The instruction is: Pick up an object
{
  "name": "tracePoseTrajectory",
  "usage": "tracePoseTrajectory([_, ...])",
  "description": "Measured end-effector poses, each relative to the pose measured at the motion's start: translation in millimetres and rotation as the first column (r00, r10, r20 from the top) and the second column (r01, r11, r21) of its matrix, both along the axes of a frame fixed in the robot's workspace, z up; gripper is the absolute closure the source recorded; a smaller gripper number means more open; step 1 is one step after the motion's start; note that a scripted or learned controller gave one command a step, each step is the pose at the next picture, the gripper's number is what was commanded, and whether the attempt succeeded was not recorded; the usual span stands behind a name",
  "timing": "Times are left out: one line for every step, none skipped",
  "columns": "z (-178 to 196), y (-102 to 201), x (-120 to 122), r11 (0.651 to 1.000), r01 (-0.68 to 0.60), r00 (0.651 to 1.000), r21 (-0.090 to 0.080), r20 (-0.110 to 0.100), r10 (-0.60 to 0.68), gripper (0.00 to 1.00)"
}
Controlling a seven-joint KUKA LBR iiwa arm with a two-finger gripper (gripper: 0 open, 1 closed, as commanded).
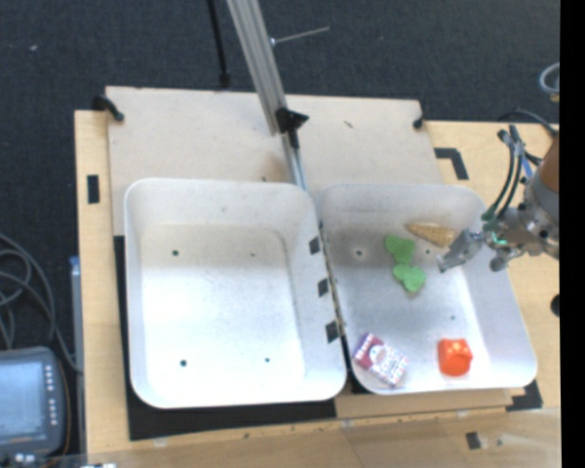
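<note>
The right bin (487, 359) holds several small objects. A tan cone (430, 231) lies near its back wall. A green lumpy piece (405, 262) sits just left of centre. A red block (454, 356) and a red-and-white patterned packet (380, 360) lie near the front rim. My gripper (476, 256) hangs over the bin's right side, just right of the cone and the green piece. It is open, with nothing between its fingers (456, 253).
The left bin (146, 261) stands beside the right one, with a dark divider strip (326, 286) between them. A slanted metal pole (258, 57) rises behind the bins. The arm's wrist and cables (526, 188) occupy the right edge.
</note>
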State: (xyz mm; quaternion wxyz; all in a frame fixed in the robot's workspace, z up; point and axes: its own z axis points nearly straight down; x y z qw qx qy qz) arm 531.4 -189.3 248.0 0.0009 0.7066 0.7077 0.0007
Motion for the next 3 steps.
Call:
tracePoseTrajectory([-42.2, 0.5, -1.8, 1.000, 0.003, 1.000, -0.001, -0.005, -0.003, 0.00])
tracePoseTrajectory([-84.5, -2.7, -1.8, 1.000, 0.004, 1.000, -0.001, -0.005, -0.004, 0.00])
tracePoseTrajectory([-146.5, 1.4, -3.5, 1.000, 0.004, 1.000, 0.000, -0.007, -0.004, 0.00])
